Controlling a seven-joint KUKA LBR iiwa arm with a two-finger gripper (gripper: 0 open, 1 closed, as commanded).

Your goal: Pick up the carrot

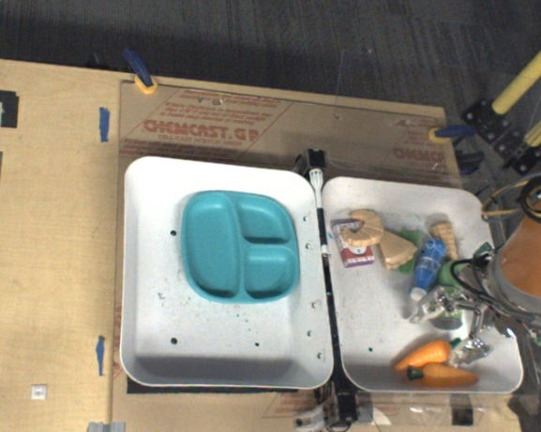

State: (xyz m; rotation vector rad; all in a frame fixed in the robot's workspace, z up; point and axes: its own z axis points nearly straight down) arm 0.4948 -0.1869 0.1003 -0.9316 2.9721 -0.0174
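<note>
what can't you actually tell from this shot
- End effector, camera view: its metal parts blur together above the carrot, so whether they touch it is unclear.
- A second orange piece beside the carrot: too small to tell if it is a separate item.
- Items at the back of the right bin, near the blue bottle: overlapping and too small to identify.
- Arm's orange band: cut off by the right edge.
</note>
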